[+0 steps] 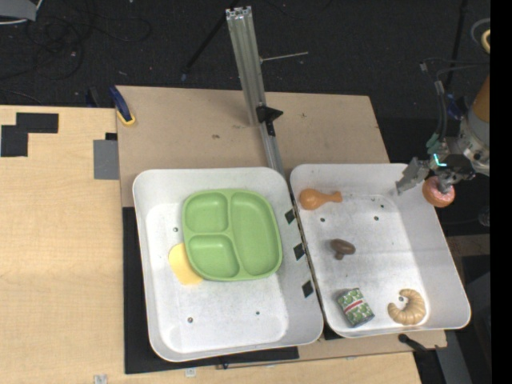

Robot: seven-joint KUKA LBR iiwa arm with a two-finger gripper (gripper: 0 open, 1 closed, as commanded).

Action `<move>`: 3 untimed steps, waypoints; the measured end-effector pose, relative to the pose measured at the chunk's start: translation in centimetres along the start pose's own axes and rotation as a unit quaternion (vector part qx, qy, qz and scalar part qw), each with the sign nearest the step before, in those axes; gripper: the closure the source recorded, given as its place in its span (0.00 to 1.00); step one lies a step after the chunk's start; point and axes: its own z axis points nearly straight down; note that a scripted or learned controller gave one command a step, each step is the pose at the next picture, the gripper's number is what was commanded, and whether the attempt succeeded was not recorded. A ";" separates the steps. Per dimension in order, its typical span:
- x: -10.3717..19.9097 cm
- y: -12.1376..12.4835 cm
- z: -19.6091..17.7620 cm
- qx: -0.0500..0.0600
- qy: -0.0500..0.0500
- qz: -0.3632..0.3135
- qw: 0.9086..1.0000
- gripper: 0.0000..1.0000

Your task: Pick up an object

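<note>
Small round reddish-pink thing (439,191) sits right at the gripper (436,184), over the right bin's (448,238) top corner; can't tell if the jaws actually clamp it.

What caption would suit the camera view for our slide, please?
Gripper holding a reddish ball above the right bin's far corner.

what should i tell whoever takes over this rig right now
Tool: at the right bin's far right rim, with a pink-red round object at its tip; a grip is not confirmed.
Right bin: orange drumstick-shaped toy, brown lump, green box, croissant.
Left bin: green divided plate over a yellow piece.
Done: possibly a pick.
Left: confirm the hold.
</note>
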 end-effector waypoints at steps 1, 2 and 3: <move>0.0 0.1 -0.2 -0.002 0.000 0.000 1.000 0.00; 0.2 1.0 5.6 0.001 0.000 -0.002 1.000 0.00; 0.6 0.4 12.0 0.002 0.001 -0.001 1.000 0.00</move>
